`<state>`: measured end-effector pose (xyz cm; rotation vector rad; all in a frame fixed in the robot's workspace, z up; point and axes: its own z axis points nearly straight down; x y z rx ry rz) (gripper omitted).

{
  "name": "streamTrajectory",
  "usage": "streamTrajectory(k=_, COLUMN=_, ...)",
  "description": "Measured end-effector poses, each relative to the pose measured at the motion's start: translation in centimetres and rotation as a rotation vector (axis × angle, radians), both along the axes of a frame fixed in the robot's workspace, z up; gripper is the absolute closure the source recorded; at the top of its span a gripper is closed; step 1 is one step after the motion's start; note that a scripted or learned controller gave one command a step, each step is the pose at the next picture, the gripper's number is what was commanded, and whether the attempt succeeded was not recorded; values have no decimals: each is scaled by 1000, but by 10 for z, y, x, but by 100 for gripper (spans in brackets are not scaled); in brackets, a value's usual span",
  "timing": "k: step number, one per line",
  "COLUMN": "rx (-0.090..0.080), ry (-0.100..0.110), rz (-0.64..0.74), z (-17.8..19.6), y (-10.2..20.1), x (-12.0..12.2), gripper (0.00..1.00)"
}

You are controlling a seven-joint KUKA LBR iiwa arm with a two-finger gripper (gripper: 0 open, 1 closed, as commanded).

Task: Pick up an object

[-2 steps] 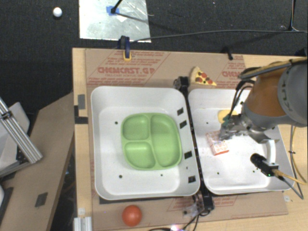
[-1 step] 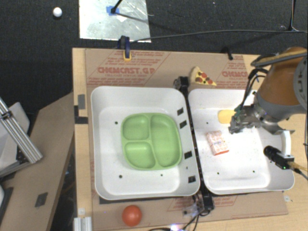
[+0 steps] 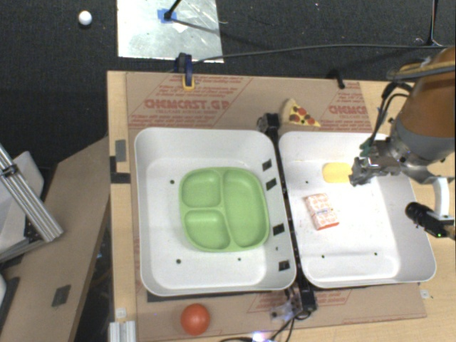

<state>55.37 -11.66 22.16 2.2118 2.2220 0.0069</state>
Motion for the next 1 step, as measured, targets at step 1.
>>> streamTrajectory(k=1, rx=1, ry=3, rz=0, z=27, y=0, x=1, gripper=100)
